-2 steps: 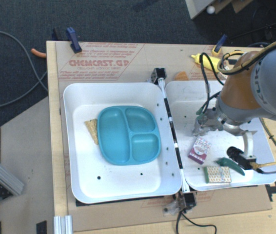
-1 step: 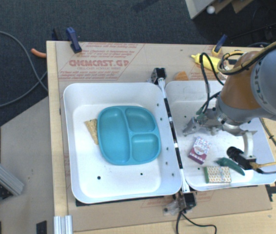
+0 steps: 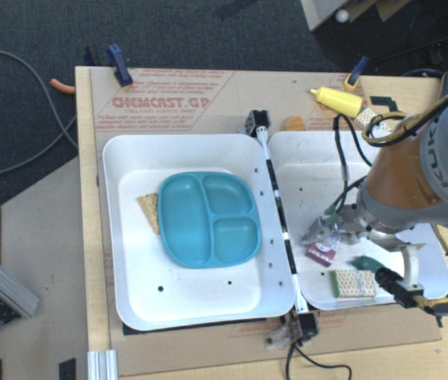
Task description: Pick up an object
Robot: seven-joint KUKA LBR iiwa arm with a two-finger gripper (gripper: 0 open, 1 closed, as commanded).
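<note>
Camera view: the gripper (image 3: 324,229) sits low in the right bin (image 3: 307,165), about midway along the bin's length, at the end of the arm (image 3: 404,182) that reaches in from the right. I cannot tell from this angle whether it is open or closed. A small pink packet (image 3: 320,252) lies on the bin floor just in front of the gripper; whether the two touch cannot be told. To the right of the packet lie a green thing (image 3: 364,263) and a speckled pad (image 3: 354,283), the pad near the bin's front wall. The left bin (image 3: 129,252) holds a teal divided plate (image 3: 208,216), with a tan piece (image 3: 148,205) sticking out from under its left edge. Behind the right bin, a yellow thing (image 3: 336,99) lies on the bench (image 3: 168,101).
</note>
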